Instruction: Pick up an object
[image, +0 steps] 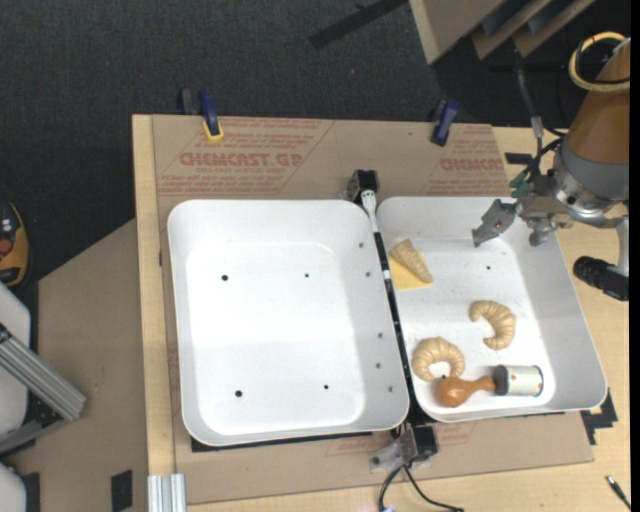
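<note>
Brown board under both bins carries red print, twice, reading "CHEMCAST GP" (241, 158); smaller lines beneath too fine to read. Gripper (512, 226) hangs over the right bin (560, 290) at its 1 o'clock corner, fingers spread apart, nothing between them. In that bin: yellow wedge (410, 264) at 10 o'clock, croissant (493, 322) near centre, second croissant (438, 356) at 7 o'clock touching an orange-handled tool (490, 383) at 6 o'clock. Left bin (200, 300) alongside
</note>
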